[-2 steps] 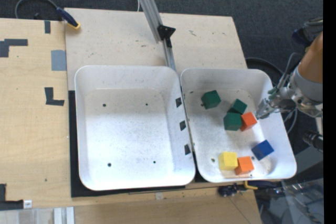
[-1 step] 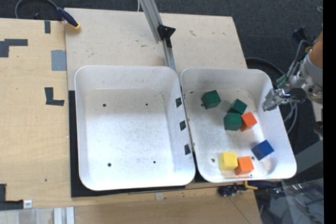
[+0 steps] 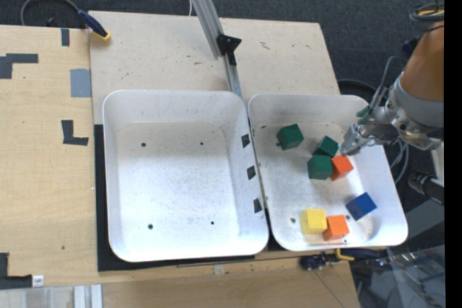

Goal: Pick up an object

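Note:
The right bin [image 3: 382,177] holds several small blocks. A green block [image 3: 290,136] lies toward its back left. Two more green blocks [image 3: 327,146] [image 3: 319,167] and an orange block [image 3: 341,166] cluster in the middle. Near the front lie a blue block [image 3: 361,205], a yellow block [image 3: 313,221] and a second orange block [image 3: 336,227]. My gripper [image 3: 353,141] reaches in from the right and hangs low, just right of the upper green block and above the orange one. Nothing is visibly held in it.
The left bin [image 3: 108,119] stands beside the right one, sharing a middle wall [image 3: 253,169]. A slanted metal rail [image 3: 206,7] runs from the top down to the bins' back edge. The arm's body [image 3: 422,94] hangs over the right bin's far right rim.

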Controlling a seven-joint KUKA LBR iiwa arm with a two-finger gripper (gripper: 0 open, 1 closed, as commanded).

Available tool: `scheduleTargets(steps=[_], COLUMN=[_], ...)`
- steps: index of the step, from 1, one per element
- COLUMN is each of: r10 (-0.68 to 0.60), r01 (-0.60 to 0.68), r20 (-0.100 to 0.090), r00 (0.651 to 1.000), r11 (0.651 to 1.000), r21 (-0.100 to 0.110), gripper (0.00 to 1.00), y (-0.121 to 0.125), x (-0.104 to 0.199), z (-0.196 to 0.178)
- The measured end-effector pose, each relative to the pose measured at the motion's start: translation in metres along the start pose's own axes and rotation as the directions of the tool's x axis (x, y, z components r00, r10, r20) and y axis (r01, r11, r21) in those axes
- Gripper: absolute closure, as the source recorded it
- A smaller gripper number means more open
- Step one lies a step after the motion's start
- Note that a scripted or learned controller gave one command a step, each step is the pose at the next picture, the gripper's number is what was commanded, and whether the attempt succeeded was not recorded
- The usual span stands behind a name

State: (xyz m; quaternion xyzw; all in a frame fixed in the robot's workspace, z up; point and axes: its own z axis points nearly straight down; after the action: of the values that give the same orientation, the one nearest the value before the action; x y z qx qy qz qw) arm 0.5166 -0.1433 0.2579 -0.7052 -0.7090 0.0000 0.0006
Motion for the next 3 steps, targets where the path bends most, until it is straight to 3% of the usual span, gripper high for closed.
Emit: scheduleTargets(steps=[3], r10=[0.0], r01=[0.0], r20=[0.0], r00=[1.0], r11=[1.0], r21=[0.003], gripper=[1.0], y=[0.007], x=[0.14], z=[0.019])
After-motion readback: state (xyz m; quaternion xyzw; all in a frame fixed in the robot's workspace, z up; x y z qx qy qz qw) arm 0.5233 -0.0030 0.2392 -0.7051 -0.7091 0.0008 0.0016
